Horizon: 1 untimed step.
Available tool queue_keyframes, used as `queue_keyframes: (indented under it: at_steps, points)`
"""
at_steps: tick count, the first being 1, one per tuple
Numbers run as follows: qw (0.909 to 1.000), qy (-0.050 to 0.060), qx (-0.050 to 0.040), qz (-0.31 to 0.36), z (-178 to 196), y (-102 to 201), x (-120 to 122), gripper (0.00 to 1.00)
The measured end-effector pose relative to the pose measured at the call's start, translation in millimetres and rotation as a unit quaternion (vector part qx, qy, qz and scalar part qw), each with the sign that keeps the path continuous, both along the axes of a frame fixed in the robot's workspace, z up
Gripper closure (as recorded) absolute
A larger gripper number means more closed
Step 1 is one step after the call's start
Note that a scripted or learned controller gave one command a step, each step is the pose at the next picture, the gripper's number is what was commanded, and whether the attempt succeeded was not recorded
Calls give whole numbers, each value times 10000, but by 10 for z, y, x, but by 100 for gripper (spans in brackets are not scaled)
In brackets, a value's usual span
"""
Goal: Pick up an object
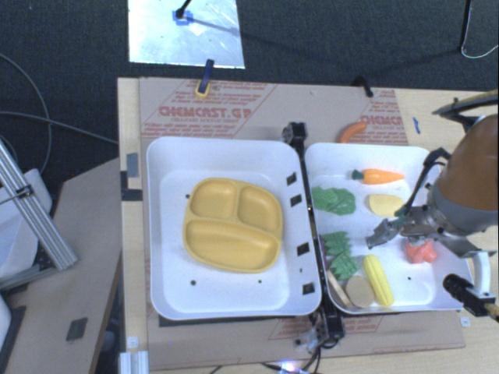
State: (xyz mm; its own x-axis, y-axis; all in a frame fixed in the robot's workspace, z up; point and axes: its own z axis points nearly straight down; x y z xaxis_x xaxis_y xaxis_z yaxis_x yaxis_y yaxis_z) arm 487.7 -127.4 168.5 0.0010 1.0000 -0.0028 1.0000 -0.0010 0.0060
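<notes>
We observe two shallow white bins side by side on the counter (257,100); the left bin (168,232) contains a yellow divided plate (232,224), set near the bin's centre with its long compartment toward the near side.

The right bin (327,162) contains the candidate objects; a toy carrot (380,176) lies near the far wall, long axis running left to right, its green end pointing toward the left bin; a pale yellow piece (384,204) lies just below it; a green leafy item (334,201) lies near the bin's left wall; a second green item (339,254) lies closer to the near side; a toy corn cob (379,279) lies near the front wall, long axis running from upper left to lower right; a round tan piece (359,291) sits just beside the cob on its left; a red piece (422,251) lies near the right side, partly covered by the arm.

An orange item (352,131) lies on the counter outside the right bin, beyond its far wall.

The arm enters from the right; the gripper (384,232) sits low over the right bin, between the pale yellow piece and the corn cob, pointing toward the left; we cannot tell whether it is apart or together, and we see no object between its tips.
</notes>
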Motion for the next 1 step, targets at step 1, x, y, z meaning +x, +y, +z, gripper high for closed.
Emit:
queue_keyframes:
  at_steps: [1]
  points:
    - [10000,39,8,-13,-883,-555,-23,0]
